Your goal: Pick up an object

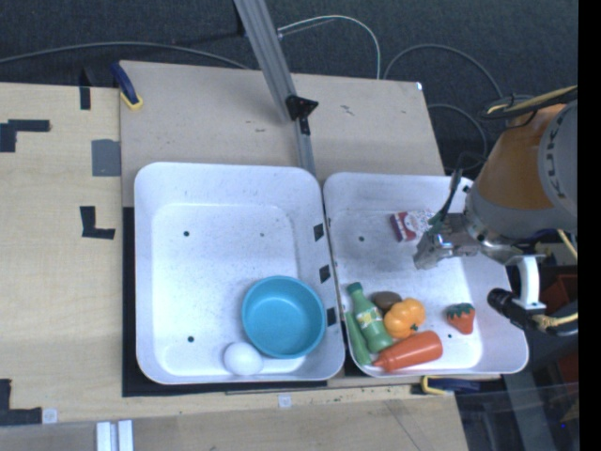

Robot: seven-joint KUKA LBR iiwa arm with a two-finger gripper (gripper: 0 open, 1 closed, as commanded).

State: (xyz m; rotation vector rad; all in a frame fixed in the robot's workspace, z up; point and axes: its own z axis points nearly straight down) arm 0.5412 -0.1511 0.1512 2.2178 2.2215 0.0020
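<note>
**A:** ok so where are we at here? We see the gripper (pixel 430 252) over the right bin (pixel 362 195), hanging in the upper right part of it, with the arm (pixel 526 181) coming in from the right side.

**B:** yep. And we can't tell if it's released or clenched, it's just a grey blur from up here. We don't see anything between its tips.

**A:** closest thing to it is the small red and white packet (pixel 407 225), lying on the bin floor just to the left of the gripper, near touching as far as we can make out.

**B:** the rest of the stuff is bunched along the front edge of that bin: green bottle (pixel 362 318), a brown lump (pixel 386 300) behind the orange fruit (pixel 403 318), and the carrot (pixel 409 350) lying flat against the front wall. The toy strawberry (pixel 460 318) sits off to the right, apart from the pile.

**A:** and in the left bin (pixel 188 195) we've got the blue bowl (pixel 283 316) upright near the front right corner, with the white ball (pixel 242 357) right beside it at the front wall.

**B:** both bins sit side by side on the table (pixel 207 111), touching at the middle.
</note>
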